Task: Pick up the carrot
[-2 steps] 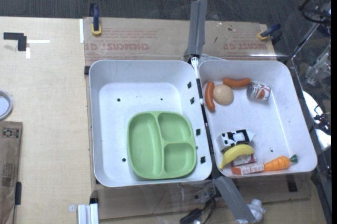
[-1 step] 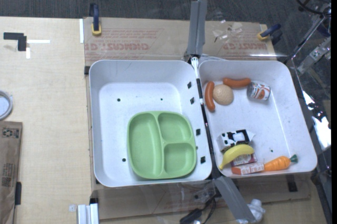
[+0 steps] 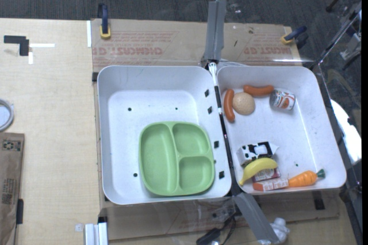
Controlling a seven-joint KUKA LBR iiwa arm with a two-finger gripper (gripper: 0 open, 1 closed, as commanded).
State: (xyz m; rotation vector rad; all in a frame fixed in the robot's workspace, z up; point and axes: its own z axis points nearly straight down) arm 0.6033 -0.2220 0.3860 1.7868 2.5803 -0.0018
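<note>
Whether the hand is released or clenched cannot be told from this view. The carrot (image 3: 303, 179) lies flat in the near right corner of the right bin (image 3: 322, 94), its tip touching a small red carton (image 3: 270, 184), with a banana (image 3: 259, 168) just beyond. It looks like a toy, so probably light, stiff and smooth. The best hold is across its thicker half towards the green top, though the bin's near wall crowds that side.

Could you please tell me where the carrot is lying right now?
The carrot lies in the right bin's near right corner, just right of the red box and banana.
</note>
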